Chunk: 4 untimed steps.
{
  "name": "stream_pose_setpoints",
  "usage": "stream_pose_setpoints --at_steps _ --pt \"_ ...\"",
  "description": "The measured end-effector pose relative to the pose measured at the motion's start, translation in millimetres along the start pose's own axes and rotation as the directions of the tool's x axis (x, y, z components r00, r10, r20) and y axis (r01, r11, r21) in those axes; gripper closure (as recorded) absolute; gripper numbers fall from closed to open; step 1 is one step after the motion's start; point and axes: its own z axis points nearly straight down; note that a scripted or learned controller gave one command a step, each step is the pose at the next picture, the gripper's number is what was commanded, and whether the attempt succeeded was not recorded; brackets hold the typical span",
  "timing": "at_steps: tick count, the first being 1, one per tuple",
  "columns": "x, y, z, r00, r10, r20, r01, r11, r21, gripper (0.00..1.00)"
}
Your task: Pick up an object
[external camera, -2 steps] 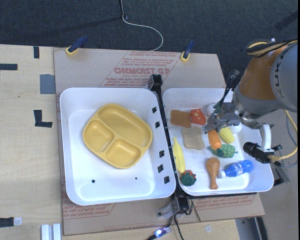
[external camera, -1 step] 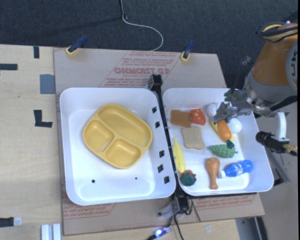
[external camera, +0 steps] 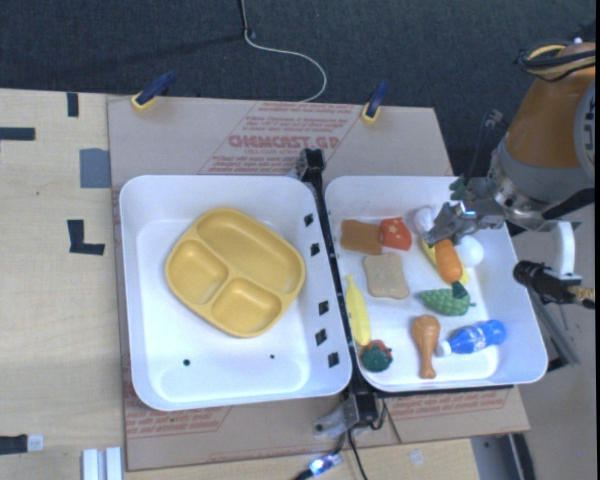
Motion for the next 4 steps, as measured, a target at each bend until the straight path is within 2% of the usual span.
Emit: stream_pose_setpoints --at_steps 1,2,3,4 --pt "46 3 4 1.0 -0.004 -0.001 0.004 1.0 0.001 1.0" --pt "103 -6 -8 1.0 -0.006 -0.002 0.006 1.0 0.001 1.0" --pt "131 -3 10 1.0 -0.002 0.001 0.002 1.0 0.004 1.0" --pt "133 -18 -2 1.0 0.0 0.0 0.0 1.0 0.002 1.0"
